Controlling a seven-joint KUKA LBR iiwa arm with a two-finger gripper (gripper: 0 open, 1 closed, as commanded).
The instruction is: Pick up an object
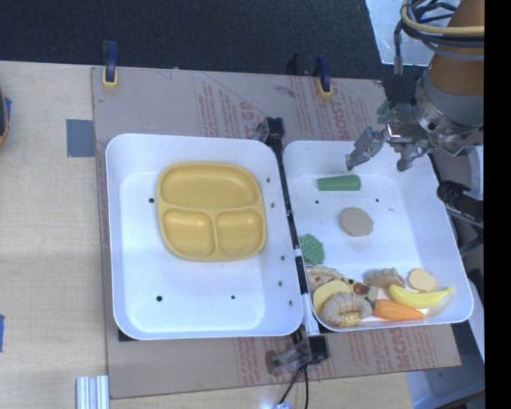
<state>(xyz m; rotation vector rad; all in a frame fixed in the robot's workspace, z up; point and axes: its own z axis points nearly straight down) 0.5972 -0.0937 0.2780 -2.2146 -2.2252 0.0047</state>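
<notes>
Toy foods, among them a banana (pixel 419 296) and carrot (pixel 398 311), are piled at the right bin's (pixel 447 254) near edge. A green cylinder (pixel 338 182) and tan disc (pixel 355 221) lie farther back. A yellow divided tray (pixel 212 210) is held in the left bin (pixel 123 254). The tool (pixel 383 152) is seen open, nothing gripped, above the right bin's far edge.

The grey arm's two-finger gripper (pixel 383 152) hangs with fingers spread over the right shallow white bin (pixel 426 228) at about one o'clock, just above a small green cylinder (pixel 338 182) and gripping nothing. A flat tan disc (pixel 356 221) lies near the bin's centre, and toy foods, among them a yellow banana (pixel 419 296) and an orange carrot (pixel 398 311), crowd its six o'clock edge. The left white bin (pixel 136 228) holds a yellow three-compartment plastic plate (pixel 211 209) toward twelve o'clock.
</notes>
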